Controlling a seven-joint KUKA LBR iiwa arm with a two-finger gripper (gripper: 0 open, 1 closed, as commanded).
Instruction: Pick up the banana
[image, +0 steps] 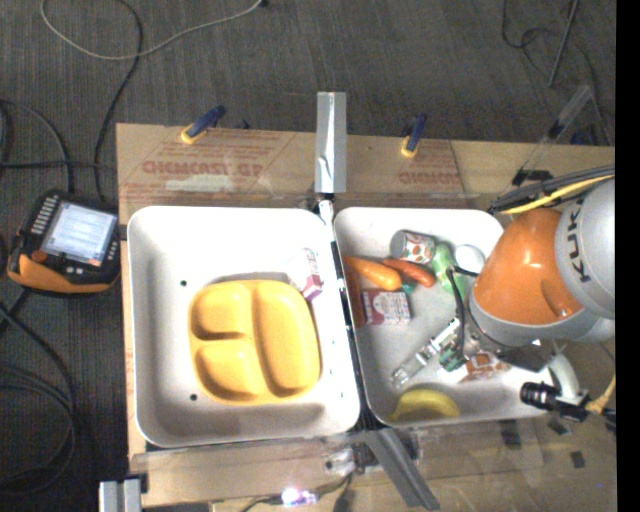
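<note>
The yellow banana (426, 404) lies against the near wall of the right bin (352, 260), towards its front middle. My gripper (432, 354) reaches in from the right under the orange-banded wrist (525, 270). It hangs just beyond the banana and slightly to its right, slanting down-left. Nothing yellow shows in the gripper, and the banana rests on the bin floor apart from it. The arm hides the right part of this bin.
Two orange carrots (385, 272), a tin can (413, 245) and a small red-and-white carton (385, 306) crowd the far half of the right bin. The left bin (150, 330) holds a yellow divided tray (256, 338) and a small pink-and-white carton (308, 274). A teach pendant (68, 240) lies off the bench at left.
</note>
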